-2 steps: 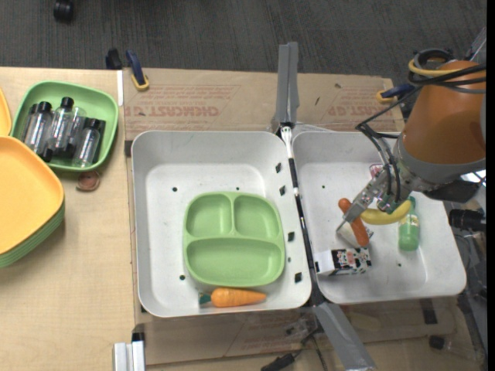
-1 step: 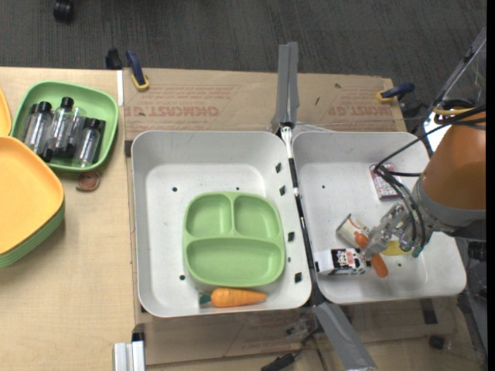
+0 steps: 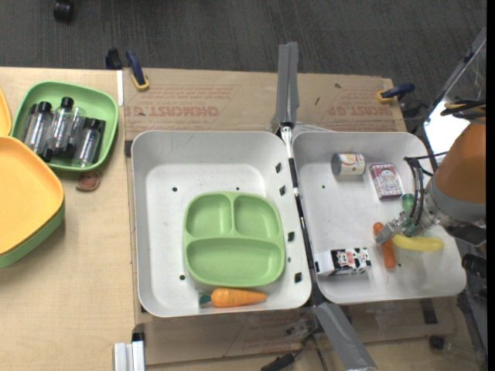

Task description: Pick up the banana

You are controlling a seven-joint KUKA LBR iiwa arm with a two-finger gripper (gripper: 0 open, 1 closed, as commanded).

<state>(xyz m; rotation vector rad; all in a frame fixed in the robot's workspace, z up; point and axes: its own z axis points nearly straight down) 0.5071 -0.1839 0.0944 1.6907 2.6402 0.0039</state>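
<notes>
Reaching in from the right, the arm point(image 3: 464, 172) shows me its orange band and grey wrist low over the right bin point(image 3: 340, 273), with cables running down toward the tool point(image 3: 407, 226). I see the tool near that bin's right side, angled down and to the left, right at the left end of the banana point(image 3: 418, 243). I cannot tell from this slant how the tool is set, or whether it has any grip on the fruit. The banana lies flat on the bin floor, yellow, its long axis running left to right, close to the bin's right wall.

Just to the left of the banana I see a small orange carrot-like piece point(image 3: 386, 251), touching or nearly touching the tool's tip. A black and white carton point(image 3: 343, 260) lies further left on its side. Toward the back of the bin sit a small can point(image 3: 349, 164) and a pink box point(image 3: 386, 181).

The left bin point(image 3: 155, 176) holds a green divided plate point(image 3: 233, 239) and a carrot point(image 3: 236, 297) at its front edge.

On the wooden worktop point(image 3: 100, 284) to the left, I see a green tray point(image 3: 102, 103) of dark-capped bottles point(image 3: 62, 134) and a stack of yellow plates point(image 3: 27, 199). Cardboard point(image 3: 209, 103) lies behind the bins, with clamps point(image 3: 138, 72) on its edge, and grey carpet point(image 3: 232, 14) beyond.
</notes>
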